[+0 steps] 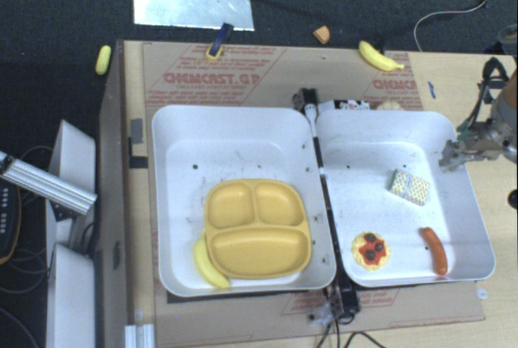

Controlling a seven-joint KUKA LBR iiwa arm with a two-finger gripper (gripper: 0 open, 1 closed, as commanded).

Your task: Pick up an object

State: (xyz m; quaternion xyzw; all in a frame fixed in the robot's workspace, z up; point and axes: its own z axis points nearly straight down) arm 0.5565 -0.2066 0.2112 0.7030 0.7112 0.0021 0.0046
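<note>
The right bin point(380, 132) holds a small patterned packet point(409, 187), a round toy pizza point(371, 249) and an orange-red sausage point(434, 249). In the left bin point(194, 136) lies a yellow divided plate point(257, 227) with a yellow banana point(207, 264) tucked against its lower left edge. My gripper point(463, 150) hangs at the right bin's right rim, well above and right of the packet, with nothing seen in it.
On the cardboard behind the bins lie another banana point(379, 56), a small orange piece point(322, 34) and a blue-and-yellow clip point(218, 42). A yellow object point(103, 59) sits off the bench's left corner. A metal rail point(48, 182) juts in at left.
</note>
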